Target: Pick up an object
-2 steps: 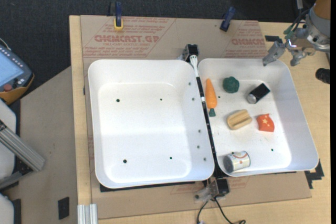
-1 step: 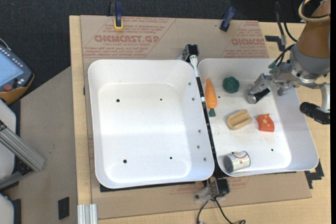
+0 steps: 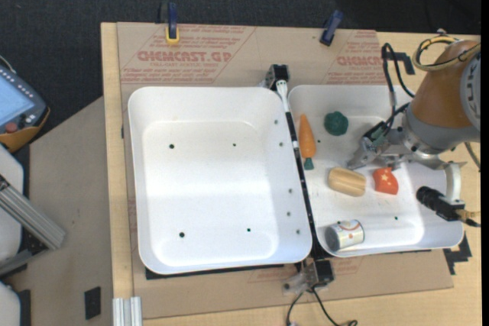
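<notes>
The right bin point(image 3: 367, 97) holds several objects. An orange carrot with a green end point(image 3: 306, 137) lies along its left wall. A dark green round object point(image 3: 335, 122) sits near the back. At the middle lie a tan bread-like piece point(image 3: 347, 181) and, to its right, a red object point(image 3: 386, 181). A silver can point(image 3: 348, 234) lies on its side at the front edge. My gripper point(image 3: 378, 157) hangs low over the bin, just behind the red object and to the right of the green one. I see nothing held in it.
The left bin point(image 3: 141, 164) stands beside the right one on a cardboard sheet point(image 3: 191, 50). Clamps point(image 3: 171, 20) hold the sheet's back edge. A black cable point(image 3: 391, 69) runs along the arm, and a black part point(image 3: 437, 202) juts out at the right bin's front right.
</notes>
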Robot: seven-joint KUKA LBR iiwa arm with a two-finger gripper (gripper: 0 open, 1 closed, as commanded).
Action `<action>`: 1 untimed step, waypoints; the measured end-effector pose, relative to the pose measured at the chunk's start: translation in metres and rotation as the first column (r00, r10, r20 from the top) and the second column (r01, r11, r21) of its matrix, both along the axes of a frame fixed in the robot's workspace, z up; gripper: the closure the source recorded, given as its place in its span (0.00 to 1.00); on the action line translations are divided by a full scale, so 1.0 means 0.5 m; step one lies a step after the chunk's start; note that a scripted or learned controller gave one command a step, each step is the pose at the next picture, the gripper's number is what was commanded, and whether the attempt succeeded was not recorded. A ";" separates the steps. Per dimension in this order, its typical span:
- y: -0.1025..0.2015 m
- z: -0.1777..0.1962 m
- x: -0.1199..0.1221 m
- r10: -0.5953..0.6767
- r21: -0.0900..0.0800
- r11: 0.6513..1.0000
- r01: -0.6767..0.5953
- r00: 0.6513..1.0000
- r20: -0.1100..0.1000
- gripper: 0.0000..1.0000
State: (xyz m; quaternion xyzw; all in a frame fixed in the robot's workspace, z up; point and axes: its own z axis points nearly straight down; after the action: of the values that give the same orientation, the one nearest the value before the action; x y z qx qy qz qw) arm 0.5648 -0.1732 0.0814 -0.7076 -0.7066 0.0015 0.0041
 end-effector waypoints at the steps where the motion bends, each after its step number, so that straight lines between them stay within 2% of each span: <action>1: 0.026 0.230 0.063 0.005 -0.007 1.000 -0.005 1.000 0.019 0.00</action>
State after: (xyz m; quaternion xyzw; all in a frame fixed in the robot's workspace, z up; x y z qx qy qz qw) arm 0.5965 -0.1602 0.1963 -0.7059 -0.7083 -0.0029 -0.0052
